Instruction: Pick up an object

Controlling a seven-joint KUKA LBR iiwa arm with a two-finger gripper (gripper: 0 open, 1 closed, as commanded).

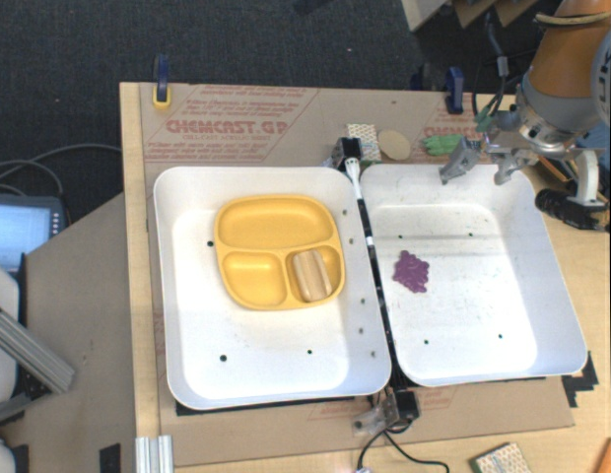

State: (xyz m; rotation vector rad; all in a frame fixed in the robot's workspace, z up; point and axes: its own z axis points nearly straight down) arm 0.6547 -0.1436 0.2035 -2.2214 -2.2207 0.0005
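1. Gripper (pixel 480 163) hangs at the back rim of the right bin (pixel 542 294). Its two grey fingers are spread apart, nothing between them. Orange band of the arm (pixel 572 62) sits above, at the frame's upper right.

2. Nearest candidate: a small purple object (pixel 412 271) on the floor of the right bin, left of centre, near the divide between the bins. It lies apart from the gripper, forward of it and slightly left.

3. Handling, judged from looks: bumpy, clustered outline, like a toy bunch of grapes. Likely light and somewhat soft or rubbery, not fragile. It lies low and flat, so the fingers would need to reach nearly to the bin floor. Best hold looks to be across its narrower width, at the middle of the cluster.

4. Left bin (pixel 187 333) holds a yellow divided tray (pixel 266 230) with a tan, bread-like piece (pixel 308 275) in its lower right compartment. Tray likely stiff plastic, wide and awkward for a two-finger grasp.

5. Beyond the bins, on the board (pixel 237 121): a green item (pixel 441 145) and a pale round disc (pixel 394 145), just behind the right bin's rim.
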